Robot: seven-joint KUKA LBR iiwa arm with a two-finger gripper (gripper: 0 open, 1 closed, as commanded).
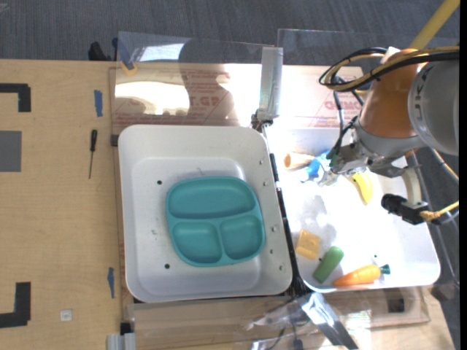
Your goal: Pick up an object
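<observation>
My gripper [334,170] hangs low over the back of the right bin [408,246], under the arm's orange band. A small blue object [316,168] lies right against its left side; I cannot make out whether it touches the gripper. A yellow banana [362,187] lies just right of the gripper. Left of the blue object is a small orange piece [295,160]. Toward the bin's front lie a yellow block [308,245], a green pickle [328,264] and an orange carrot [357,275].
The left bin [139,195] holds a teal divided plate [214,219]. A raised rim [279,195] separates the two bins. Clear plastic walls stand behind both bins. Black and yellow cables loop over the arm at the upper right.
</observation>
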